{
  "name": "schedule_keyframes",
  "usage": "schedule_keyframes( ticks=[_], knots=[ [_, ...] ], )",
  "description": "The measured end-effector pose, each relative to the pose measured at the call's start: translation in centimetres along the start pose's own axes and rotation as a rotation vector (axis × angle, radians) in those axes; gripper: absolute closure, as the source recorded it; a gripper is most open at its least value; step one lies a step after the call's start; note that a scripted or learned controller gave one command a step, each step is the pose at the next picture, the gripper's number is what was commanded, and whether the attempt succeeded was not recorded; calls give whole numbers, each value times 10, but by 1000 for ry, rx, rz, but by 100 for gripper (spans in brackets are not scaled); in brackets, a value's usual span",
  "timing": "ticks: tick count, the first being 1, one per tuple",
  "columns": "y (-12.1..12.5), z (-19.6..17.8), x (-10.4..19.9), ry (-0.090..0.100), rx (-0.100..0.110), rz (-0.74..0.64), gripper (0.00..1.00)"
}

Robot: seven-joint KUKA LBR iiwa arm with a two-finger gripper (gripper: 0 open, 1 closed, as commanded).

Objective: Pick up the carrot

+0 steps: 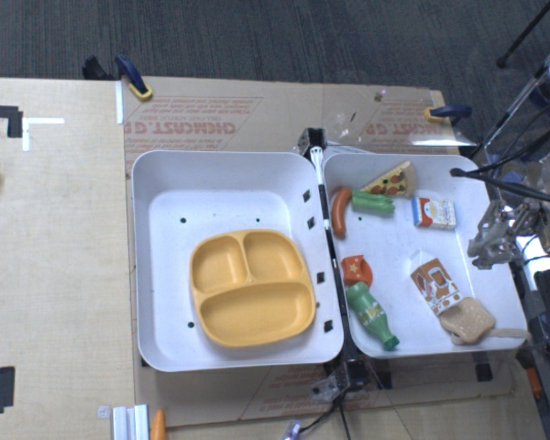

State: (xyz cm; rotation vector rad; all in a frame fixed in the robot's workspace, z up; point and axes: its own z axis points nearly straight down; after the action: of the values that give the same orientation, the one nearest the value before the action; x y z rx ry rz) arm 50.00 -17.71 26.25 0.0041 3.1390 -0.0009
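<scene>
Camera view: claw (489, 246) at right bin's far-right edge, open/closed can't tell. Carrot (339, 211) lies well left of claw, by the divider. Should approach from above, aligned w/ its long axis, clear of green veg (373, 204).

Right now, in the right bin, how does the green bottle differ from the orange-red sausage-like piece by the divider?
The green bottle is green with a red label; the sausage-like piece is plain orange-red. The bottle is larger and lies slanted in the near half of the right bin; the sausage-like piece is slimmer and lies nearly along the divider, farther back. Both lie flat near the bin's left side.
</scene>
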Motion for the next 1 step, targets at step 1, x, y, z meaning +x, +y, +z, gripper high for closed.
schedule_keyframes(
  ticks=[1],
  knots=[
    [70, 72, 22, 2, -1, 92, 0]
  ],
)
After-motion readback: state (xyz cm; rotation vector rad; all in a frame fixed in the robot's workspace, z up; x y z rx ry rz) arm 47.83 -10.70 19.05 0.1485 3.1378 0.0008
